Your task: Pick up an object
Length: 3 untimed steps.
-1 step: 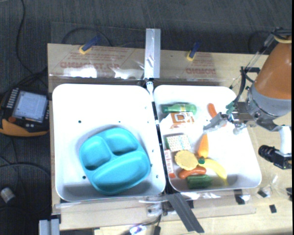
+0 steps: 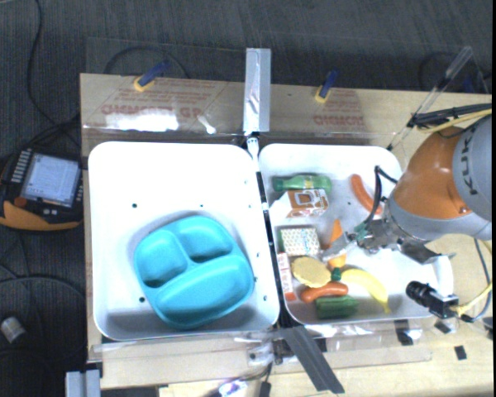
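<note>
The right bin (image 2: 397, 304) holds several toy foods. Among them are a green packet (image 2: 302, 182), a brown box (image 2: 307, 200), a red sausage (image 2: 361, 190), a checkered box (image 2: 298, 241), an orange carrot piece (image 2: 336, 231), a tan bread slice (image 2: 308, 269), a red-orange hot dog (image 2: 324, 291), a green cucumber (image 2: 336, 307) and a yellow banana (image 2: 366, 284). My gripper (image 2: 362, 235) reaches in from the right and hangs low over the bin's middle. It is just right of the carrot piece and above the banana. Its tip is dark and partly hidden by the wrist.
The left bin (image 2: 116, 180) holds a blue divided plate (image 2: 194, 267). The grey arm with its orange band (image 2: 430, 188) covers the right bin's far right side. A handheld device (image 2: 41, 184) lies on the floor to the left, and cables run around the bench.
</note>
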Each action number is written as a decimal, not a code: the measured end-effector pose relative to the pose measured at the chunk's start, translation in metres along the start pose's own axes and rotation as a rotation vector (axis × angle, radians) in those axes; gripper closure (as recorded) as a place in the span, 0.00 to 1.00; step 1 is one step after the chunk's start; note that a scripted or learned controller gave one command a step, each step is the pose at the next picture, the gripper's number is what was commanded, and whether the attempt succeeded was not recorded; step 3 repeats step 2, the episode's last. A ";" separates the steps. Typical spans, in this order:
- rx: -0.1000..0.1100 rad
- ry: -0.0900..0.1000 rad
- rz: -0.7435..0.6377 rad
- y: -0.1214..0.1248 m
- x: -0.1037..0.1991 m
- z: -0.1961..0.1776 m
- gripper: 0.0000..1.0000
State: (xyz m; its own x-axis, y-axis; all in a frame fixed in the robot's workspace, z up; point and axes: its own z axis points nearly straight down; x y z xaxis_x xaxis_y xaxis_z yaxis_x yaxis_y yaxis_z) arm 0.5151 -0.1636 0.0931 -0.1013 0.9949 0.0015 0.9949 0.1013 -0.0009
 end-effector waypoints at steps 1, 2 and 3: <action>0.000 0.001 0.000 0.001 0.001 -0.009 1.00; 0.001 -0.001 -0.102 -0.014 0.031 -0.120 1.00; 0.001 -0.001 -0.102 -0.014 0.031 -0.120 1.00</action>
